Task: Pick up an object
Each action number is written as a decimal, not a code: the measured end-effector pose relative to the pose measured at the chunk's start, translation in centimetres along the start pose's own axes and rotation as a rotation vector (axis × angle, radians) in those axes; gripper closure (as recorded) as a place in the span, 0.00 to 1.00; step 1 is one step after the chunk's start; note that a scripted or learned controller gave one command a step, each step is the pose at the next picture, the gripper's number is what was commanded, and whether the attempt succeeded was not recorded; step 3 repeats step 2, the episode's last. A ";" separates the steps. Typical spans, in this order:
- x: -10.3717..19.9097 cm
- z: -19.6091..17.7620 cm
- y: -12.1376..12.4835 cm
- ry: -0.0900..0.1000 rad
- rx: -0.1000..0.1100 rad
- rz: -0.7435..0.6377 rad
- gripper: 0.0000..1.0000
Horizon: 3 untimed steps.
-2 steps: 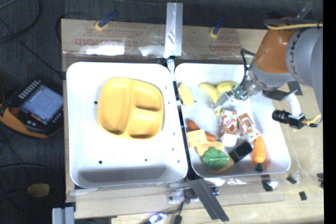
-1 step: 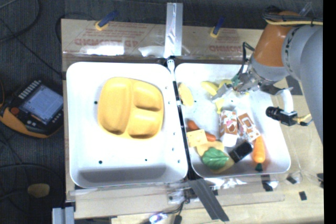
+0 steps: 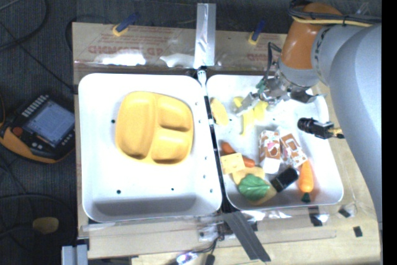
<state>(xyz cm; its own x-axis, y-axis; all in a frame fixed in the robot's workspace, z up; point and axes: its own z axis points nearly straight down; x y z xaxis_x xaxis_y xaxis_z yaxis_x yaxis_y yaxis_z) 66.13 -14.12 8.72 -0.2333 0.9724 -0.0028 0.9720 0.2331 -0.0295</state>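
Reaching in from the right, the grey arm [image 3: 353, 65] with its orange band is lowering the claw [image 3: 268, 91] over the top of the right bin [image 3: 322, 112], just beside some small pale yellow pieces [image 3: 251, 110]; whether the claw is released or clenched cannot be told. Lower in that smooth white bin, toy foods are crowding together: a yellow wedge [image 3: 218, 110] by the left wall, a holed cheese slab [image 3: 232, 163], a leafy green piece [image 3: 253, 185], a red-and-white printed packet [image 3: 279, 147] whose writing is too small to read, a black block [image 3: 284, 179] and an orange carrot [image 3: 306, 175]. The left bin [image 3: 99, 183] is holding a glossy yellow tray [image 3: 154, 127] with rounded compartments, with bare floor around it. Red lettering on the bench [image 3: 99, 40] beyond is lying blurred under clear plastic.
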 end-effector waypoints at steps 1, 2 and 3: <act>-0.1 -0.5 -0.4 0.002 0.016 0.002 1.00; 6.1 -9.6 -0.4 0.004 -0.028 0.046 1.00; 6.1 -9.6 -0.4 0.004 -0.028 0.046 1.00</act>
